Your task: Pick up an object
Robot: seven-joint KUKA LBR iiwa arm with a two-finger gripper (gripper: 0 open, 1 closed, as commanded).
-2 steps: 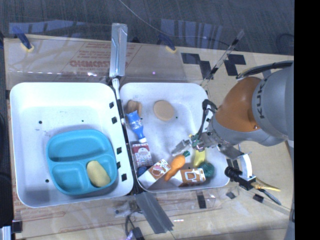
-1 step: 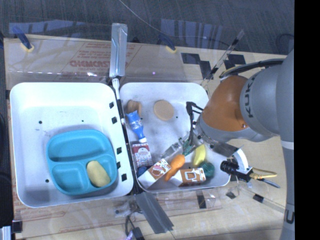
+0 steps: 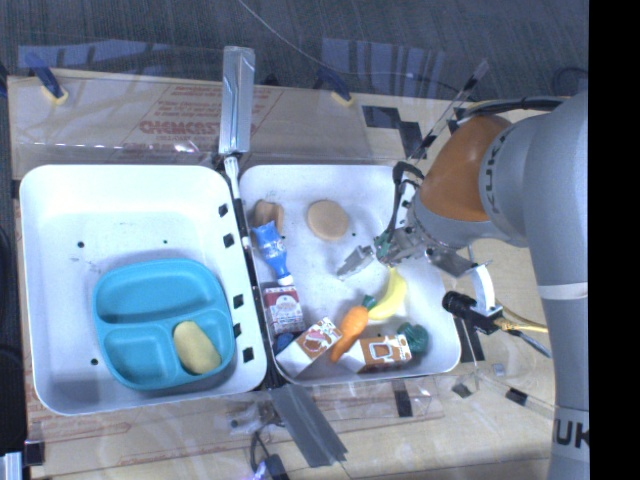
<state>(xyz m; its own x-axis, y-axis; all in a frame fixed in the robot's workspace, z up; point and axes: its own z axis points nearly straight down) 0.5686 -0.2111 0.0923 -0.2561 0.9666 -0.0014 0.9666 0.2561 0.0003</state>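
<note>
Camera view: my two-finger metal gripper (image 3: 365, 257) over the right white plastic bin (image 3: 300, 180), fingers spread apart with nothing between them, just above the curved yellow banana (image 3: 391, 295), tapered orange carrot (image 3: 349, 329) beside it, divided blue plastic tray (image 3: 150, 303) in the left white bin (image 3: 60, 198).

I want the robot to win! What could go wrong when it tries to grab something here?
The gripper hangs just above the banana, which lies packed against the carrot and a small carton. Closing there, it might pinch two things at once or knock one aside. The banana is curved and smooth, so it could slip out. The right bin wall is close to that pile too, so a sideways nudge may jam things against it.
</note>
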